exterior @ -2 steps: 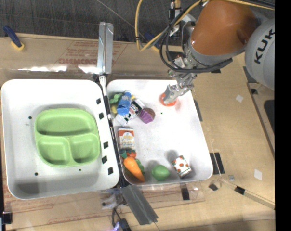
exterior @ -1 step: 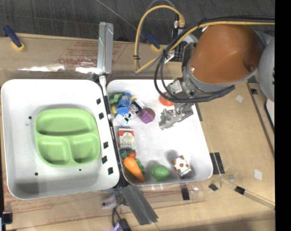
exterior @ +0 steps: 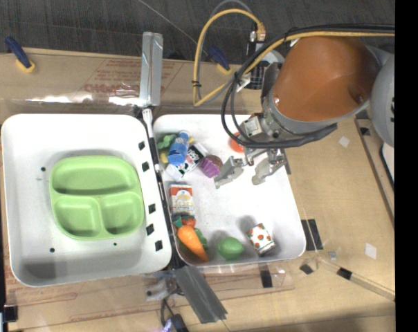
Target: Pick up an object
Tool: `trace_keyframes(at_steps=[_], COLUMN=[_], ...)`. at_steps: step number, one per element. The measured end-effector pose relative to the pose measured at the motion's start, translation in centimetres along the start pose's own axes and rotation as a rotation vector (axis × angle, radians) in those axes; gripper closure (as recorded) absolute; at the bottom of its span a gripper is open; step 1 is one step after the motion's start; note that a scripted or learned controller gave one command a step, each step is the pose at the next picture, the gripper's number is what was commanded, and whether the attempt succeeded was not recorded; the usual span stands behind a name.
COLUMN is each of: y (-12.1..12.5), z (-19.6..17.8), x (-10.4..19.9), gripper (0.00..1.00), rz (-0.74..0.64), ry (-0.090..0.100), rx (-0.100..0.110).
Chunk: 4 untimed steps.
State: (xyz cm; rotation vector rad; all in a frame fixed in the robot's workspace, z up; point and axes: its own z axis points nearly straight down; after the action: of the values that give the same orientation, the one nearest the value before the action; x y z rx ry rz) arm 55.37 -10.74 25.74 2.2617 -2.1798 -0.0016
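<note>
My gripper (exterior: 248, 172) hangs over the right bin (exterior: 285, 206), its two grey fingers (exterior: 230, 173) spread apart with nothing between them. Just left of the fingers lies a small purple object (exterior: 211, 165). Further left are a blue and white bottle (exterior: 179, 152) and a green item (exterior: 166, 142). A red and white carton (exterior: 182, 200) lies by the bin's left wall. Along the front edge sit an orange carrot (exterior: 192, 242), a green round fruit (exterior: 230, 247) and a small can with red spots (exterior: 261, 238). An orange piece (exterior: 235, 143) peeks out beside the wrist.
The left bin (exterior: 22, 185) holds a green divided plate (exterior: 96, 196). The orange band of the arm (exterior: 320, 78) and its cables cover the right bin's back right corner. A white patch of bin floor lies under the gripper.
</note>
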Motion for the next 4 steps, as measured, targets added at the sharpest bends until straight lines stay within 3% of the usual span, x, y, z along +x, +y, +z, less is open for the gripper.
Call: trace_keyframes(at_steps=[1, 2, 3, 4], y=[-6.1, 5.1, 4.6, 4.4], z=[10.7, 16.6, 16.5, 15.5], x=[0.5, -1.3, 1.5, 1.0], gripper=[0.00, 0.00, 0.00, 1.00], rz=[0.126, -0.105, -0.140, -0.150], ry=[-0.004, -0.002, -0.001, -0.005], rx=[-0.009, -0.002, 0.002, 0.004])
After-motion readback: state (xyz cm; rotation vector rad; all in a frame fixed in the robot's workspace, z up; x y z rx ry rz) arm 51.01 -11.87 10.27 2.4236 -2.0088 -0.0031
